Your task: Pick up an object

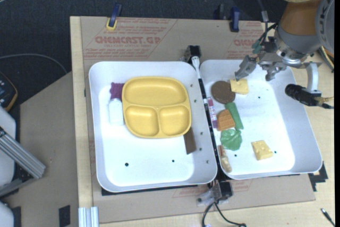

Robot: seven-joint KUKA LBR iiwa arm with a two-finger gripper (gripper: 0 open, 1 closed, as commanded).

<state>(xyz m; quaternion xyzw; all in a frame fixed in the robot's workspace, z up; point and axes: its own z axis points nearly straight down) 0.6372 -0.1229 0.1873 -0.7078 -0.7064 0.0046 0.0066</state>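
My gripper (pixel 258 68) hangs over the far part of the right bin (pixel 297 130), open, with nothing between its fingers. Its left finger (pixel 245 67) stands just above a small yellow block (pixel 239 86). That block touches a brown round disc (pixel 222 92). Nearer the front lie an orange-brown waffle piece (pixel 225 120), a green leafy piece (pixel 231 139) and a yellow cheese wedge (pixel 262 149).
The left bin (pixel 106 157) holds a yellow divided plate (pixel 156 106), a white bottle with a purple cap (pixel 115 105) and a brown stick (pixel 189 142). A thin bar (pixel 212 112) and a tan piece (pixel 224 160) lie along the right bin's left wall.
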